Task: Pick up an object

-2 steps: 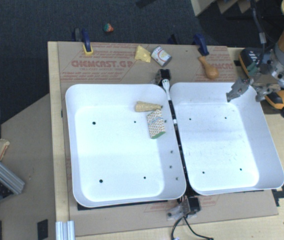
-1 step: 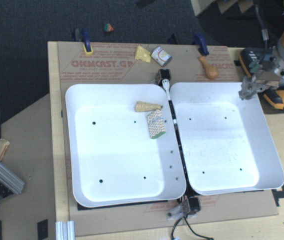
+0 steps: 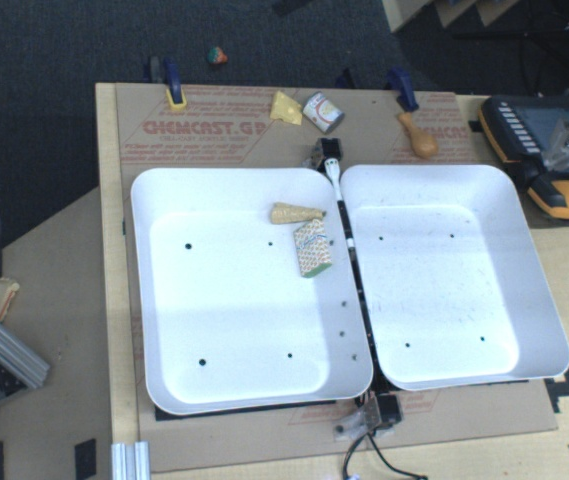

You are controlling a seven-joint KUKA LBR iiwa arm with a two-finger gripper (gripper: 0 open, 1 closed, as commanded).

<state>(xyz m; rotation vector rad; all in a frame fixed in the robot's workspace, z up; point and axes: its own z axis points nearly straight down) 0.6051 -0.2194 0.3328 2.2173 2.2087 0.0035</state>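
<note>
White plastic forms two shallow bins side by side on a lettered cardboard sheet [image 3: 214, 126]. Nearest the camera, loose black cables [image 3: 372, 438] trail off the bench edge below the seam between them.

The left bin [image 3: 164, 368] holds both candidate objects, gathered in its far right quarter close to the wall it shares with its neighbour. A patterned packet [image 3: 312, 246] lies flat with its long axis running roughly near to far. Just beyond it, a tan cone-shaped piece [image 3: 295, 213] lies with its long axis running left to right, narrow end toward the shared wall. Whether the two touch cannot be resolved. The right bin [image 3: 524, 268] shows a bare floor marked by small dark dots.

Since the arm enters from the right, a reach must probably cross the right bin and descend just past the shared wall; that closeness is the likely difficulty. The pincer's state cannot be told from this frame.

Beyond the bins, on the cardboard, lie a yellow wedge [image 3: 286, 108], a small white box [image 3: 323, 112] and a wooden-handled tool [image 3: 418, 136]. Blue clamps [image 3: 173, 84] grip the far edge.
</note>
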